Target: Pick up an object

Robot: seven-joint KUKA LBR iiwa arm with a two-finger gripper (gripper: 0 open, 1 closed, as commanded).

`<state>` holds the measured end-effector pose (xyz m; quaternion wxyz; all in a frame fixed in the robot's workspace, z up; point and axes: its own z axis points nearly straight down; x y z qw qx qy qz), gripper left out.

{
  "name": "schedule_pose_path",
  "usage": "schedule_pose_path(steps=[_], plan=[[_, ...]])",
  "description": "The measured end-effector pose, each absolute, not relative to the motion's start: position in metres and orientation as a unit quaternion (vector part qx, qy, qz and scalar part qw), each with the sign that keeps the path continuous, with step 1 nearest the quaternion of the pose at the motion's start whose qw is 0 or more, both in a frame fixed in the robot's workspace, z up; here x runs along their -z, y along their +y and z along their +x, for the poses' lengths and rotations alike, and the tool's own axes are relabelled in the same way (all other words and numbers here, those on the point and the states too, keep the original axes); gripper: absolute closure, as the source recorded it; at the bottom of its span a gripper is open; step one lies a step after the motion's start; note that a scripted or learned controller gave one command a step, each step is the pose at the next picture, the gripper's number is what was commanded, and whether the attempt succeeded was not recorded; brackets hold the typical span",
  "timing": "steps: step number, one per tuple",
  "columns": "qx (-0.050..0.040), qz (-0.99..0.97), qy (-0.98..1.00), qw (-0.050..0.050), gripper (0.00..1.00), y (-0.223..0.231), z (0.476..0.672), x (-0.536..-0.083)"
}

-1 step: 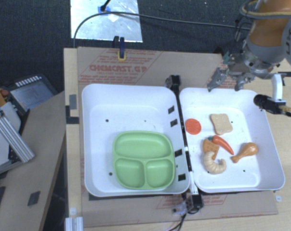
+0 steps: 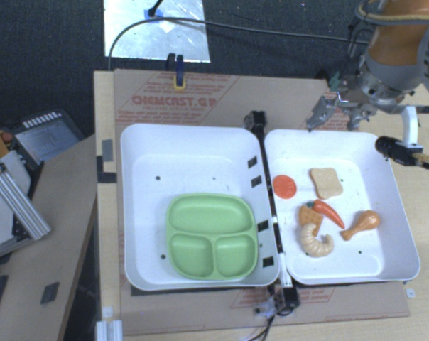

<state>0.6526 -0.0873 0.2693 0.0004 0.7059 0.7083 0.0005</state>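
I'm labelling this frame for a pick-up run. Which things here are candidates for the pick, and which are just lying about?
For the job:
- tomato slice
- bread slice
- chili pepper
- drumstick
- shrimp
- tool, above the right bin's far rim

Lying about:
- green divided plate in the left bin
- yellow clamp
- metal sheet

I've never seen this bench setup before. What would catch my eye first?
The green divided plate in the left bin stands out most. Next, the cluster of toy foods in the right bin: a red slice, bread slice, orange chili, shrimp and drumstick. The gripper hangs above the right bin's far edge.
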Motion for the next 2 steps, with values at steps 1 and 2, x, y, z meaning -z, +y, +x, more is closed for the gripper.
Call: schedule_pose_path(steps=[1, 2], plan=[[0.0001, 0.705, 0.709, 0.0, 0.0, -0.08, 0.653, -0.226], [0.0004, 0.706, 0.708, 0.0, 0.0, -0.077, 0.653, -0.184]])
